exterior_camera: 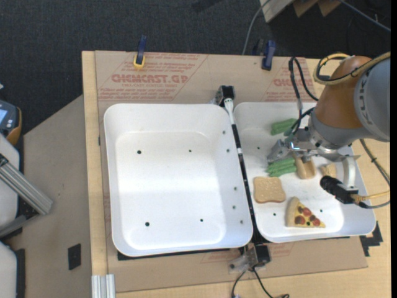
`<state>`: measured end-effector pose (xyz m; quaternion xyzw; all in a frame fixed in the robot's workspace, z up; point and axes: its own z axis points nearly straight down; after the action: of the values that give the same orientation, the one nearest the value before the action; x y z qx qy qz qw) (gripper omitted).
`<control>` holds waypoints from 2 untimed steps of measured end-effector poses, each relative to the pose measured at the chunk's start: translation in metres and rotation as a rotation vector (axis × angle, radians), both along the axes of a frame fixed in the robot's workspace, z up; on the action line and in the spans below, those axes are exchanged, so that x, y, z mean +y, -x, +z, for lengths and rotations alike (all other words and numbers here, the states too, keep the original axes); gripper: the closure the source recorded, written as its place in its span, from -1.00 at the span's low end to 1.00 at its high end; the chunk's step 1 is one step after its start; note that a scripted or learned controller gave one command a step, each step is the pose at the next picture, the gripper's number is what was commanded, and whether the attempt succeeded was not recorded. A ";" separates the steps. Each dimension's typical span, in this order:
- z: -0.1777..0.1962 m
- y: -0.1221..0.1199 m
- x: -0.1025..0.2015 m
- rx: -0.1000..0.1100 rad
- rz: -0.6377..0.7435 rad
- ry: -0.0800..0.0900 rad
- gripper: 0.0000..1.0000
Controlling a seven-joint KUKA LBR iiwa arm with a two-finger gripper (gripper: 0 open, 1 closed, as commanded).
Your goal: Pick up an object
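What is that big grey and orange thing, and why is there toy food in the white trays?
That is a robot arm, reaching in from the right. One camera above the bench looks down at a slant. Two shallow white bins sit side by side: the left bin and the right bin. In the right bin lie pretend foods: a bread slice, a pizza slice and green pieces. The arm's gripper is down among them. Its job is picking one up, but I cannot tell whether it holds anything.

Table (93,166) under a printed cardboard sheet (186,73) clamped at its far edge, bearing two white bins, one (118,185) well left of the pincer (291,149), one (335,225) beneath it.
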<state>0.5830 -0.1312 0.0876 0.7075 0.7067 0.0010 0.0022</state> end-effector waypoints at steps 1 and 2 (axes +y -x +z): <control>-0.001 -0.012 0.022 -0.003 0.003 0.003 -1.00; 0.024 -0.001 0.011 0.001 0.000 0.000 -1.00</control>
<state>0.5843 -0.1202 0.1114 0.7074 0.7068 0.0006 0.0018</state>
